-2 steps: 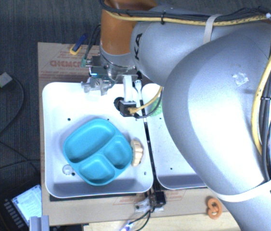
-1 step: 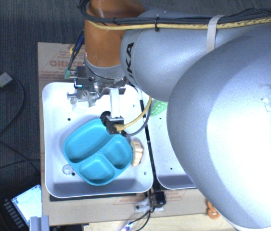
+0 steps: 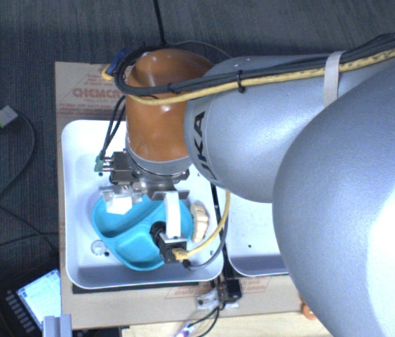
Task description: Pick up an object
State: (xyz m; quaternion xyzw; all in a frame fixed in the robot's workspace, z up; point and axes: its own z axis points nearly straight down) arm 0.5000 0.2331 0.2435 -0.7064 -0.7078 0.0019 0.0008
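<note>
The blue bowl [image 3: 123, 236] lies in the left bin [image 3: 71, 188], in the part nearer to the camera, close to the near wall. Some bare floor is open between it and the left wall. The gripper [image 3: 139, 192] is over the bowl's far edge; how the jaws stand I cannot tell. A cream thing [image 3: 201, 220] lies just beside the bowl, toward the right bin [image 3: 253, 264]. The arm [image 3: 267, 139] covers the far side of the left bin.
</note>
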